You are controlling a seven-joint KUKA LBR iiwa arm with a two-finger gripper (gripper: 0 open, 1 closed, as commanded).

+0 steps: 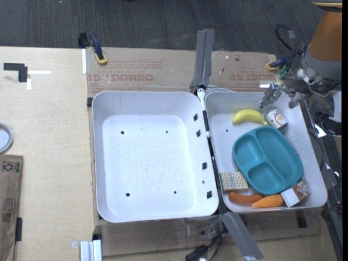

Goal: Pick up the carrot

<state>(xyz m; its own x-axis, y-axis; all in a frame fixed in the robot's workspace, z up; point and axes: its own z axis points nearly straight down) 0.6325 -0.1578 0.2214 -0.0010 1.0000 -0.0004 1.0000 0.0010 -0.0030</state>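
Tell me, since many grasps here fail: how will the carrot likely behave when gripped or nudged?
The carrot looks smooth, rounded and tapered, so it may slip from the fingers or roll. It is probably a stiff toy and should hold its shape. It lies against the teal plate and the bin's near wall, so a nudge may wedge it.

Counter (43, 118): pale wood surface, brown printed cardboard sheet (141, 69) laid across far part. Two shallow white bins sit side by side on it: left bin (100, 145) at centre, right bin (217, 118) at 3 o'clock, rims touching. Roll of tape (4, 139) at 9 o'clock edge. Brown paper bag (11, 200) at 8 o'clock. Black L-shaped mark (16, 69) at 10 o'clock. Blue-yellow clamp (98, 50) at 11 o'clock on cardboard edge; second clamp (277, 64) at 2 o'clock.
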